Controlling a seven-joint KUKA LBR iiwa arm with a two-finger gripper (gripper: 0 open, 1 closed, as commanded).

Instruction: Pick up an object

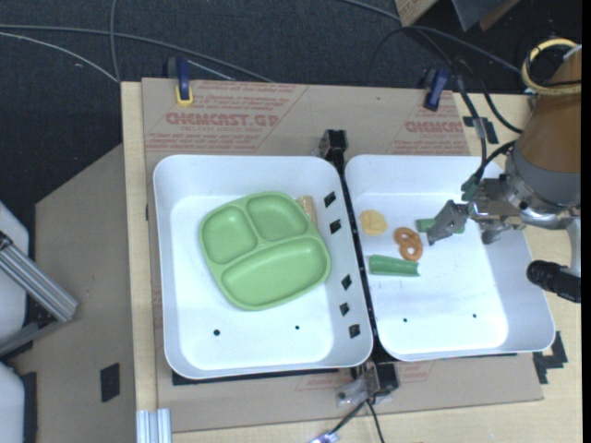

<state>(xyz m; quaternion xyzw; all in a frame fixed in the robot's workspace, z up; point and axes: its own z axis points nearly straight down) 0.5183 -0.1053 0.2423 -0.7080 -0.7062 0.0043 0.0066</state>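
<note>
The right bin (462, 330) holds three small items near its left side: a yellow round piece (372, 221), a brown pretzel (408, 243) and a green pod (394, 266) lying flat below them. My gripper (447, 224) hangs over the middle of this bin, just right of the pretzel and slightly above it. A small green bit (427, 223) shows at the gripper's left tip; I cannot tell whether it is held. The grey arm with its orange band (554, 132) comes in from the right.
In the left bin (185, 275) lies a green divided plate (265, 249), with a small tan item (307, 208) at its upper right corner. A black divider (343, 238) with clips separates the bins. Cables run along the far right side.
</note>
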